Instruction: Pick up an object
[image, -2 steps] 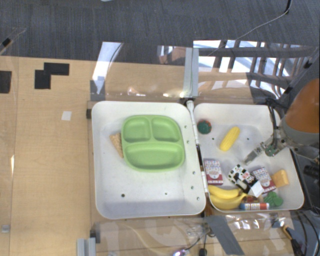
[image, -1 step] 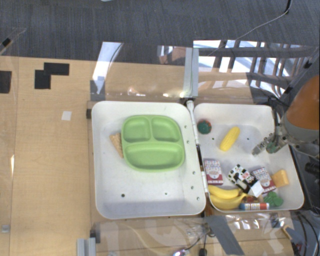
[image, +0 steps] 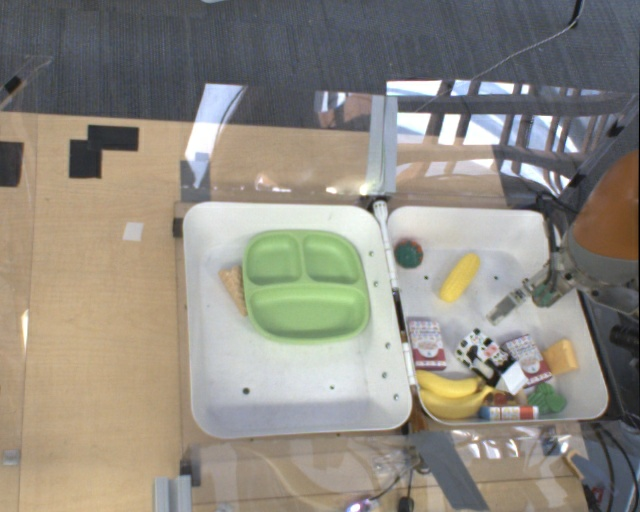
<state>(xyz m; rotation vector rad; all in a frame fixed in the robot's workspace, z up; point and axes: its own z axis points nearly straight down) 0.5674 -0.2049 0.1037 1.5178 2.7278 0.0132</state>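
The corn cob (image: 459, 277) lies in the upper middle of the right bin (image: 480, 213), a stubby yellow toy with a rounded, slightly bumpy body. Its long axis runs on a slant, the lower end toward the bottom left and the upper end toward the top right. It rests flat on the smooth white floor, apart from everything else. The gripper (image: 503, 307) sits just to the right of the cob and a little below it, over bare bin floor. It is a small grey metal piece reaching in from the arm's orange-banded wrist. It is too small and blurred to tell whether it is open or closed, and nothing can be made out in its grasp. It is near the cob but not touching it. Up and left of the cob sits a small round ball (image: 408, 253), green with a red patch. Below the cob lie a boxy red-and-white carton (image: 427, 343), a black-and-white patterned block (image: 480, 351) and a curved, glossy yellow banana (image: 452, 393). Down and right of the cob is an orange wedge (image: 561, 356). Far left of the cob, in the left bin (image: 280, 405), rests a smooth green plate (image: 304, 285) with three compartments.
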